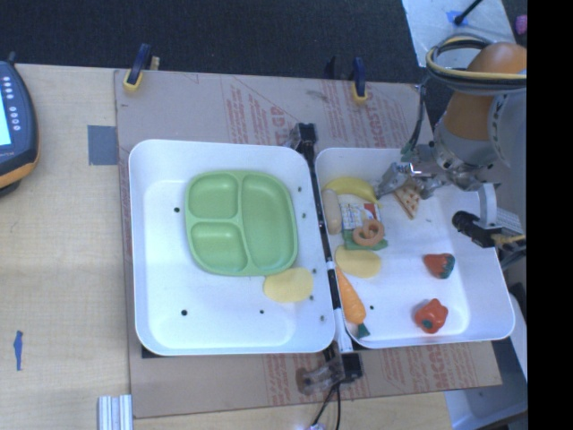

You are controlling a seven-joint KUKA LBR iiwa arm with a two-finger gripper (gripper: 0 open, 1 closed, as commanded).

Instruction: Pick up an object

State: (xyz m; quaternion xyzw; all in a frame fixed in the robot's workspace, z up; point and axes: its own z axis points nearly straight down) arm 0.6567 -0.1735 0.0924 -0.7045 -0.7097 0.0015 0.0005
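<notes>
Tan, cracker-like piece (409, 202) near the far edge of the right bin (398, 285), just under the gripper (405, 179).

Cannot tell whether the tool is apart, together or clamped on anything; metal parts crowded and blurred against the piece, possibly touching it. Probably light, stiff and thin, likely brittle at the corners, so best taken across its narrow width with a gentle squeeze, not by a tip. Flat against the bin floor, hence liable to slide or tip away rather than lift. Well apart from the strawberry (438, 264) and red pepper (431, 315) toward the near edge; closer to the banana (351, 187) and the clutter along the left edge, worth avoiding on approach.
</notes>
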